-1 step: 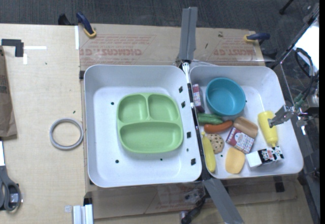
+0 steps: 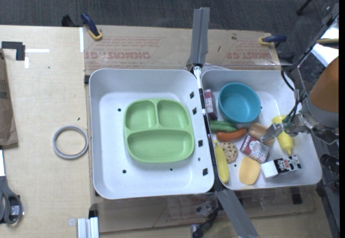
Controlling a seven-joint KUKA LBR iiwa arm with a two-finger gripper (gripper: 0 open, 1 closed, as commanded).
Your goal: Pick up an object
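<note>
pincer (image 2: 276, 130) low in right bin (image 2: 307, 175) at the yellow bottle (image 2: 284, 137), approach step, can't tell if spread or pinching; next: confirm grip, then lift

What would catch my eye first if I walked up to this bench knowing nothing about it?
Probably the green divided plate, lying alone in the left white bin. Next, the right white bin, crowded with toy food around a blue bowl near its back: a red sausage, a cookie and a yellow banana among them. The robot's hand comes in from the right edge, low over that clutter.
</note>
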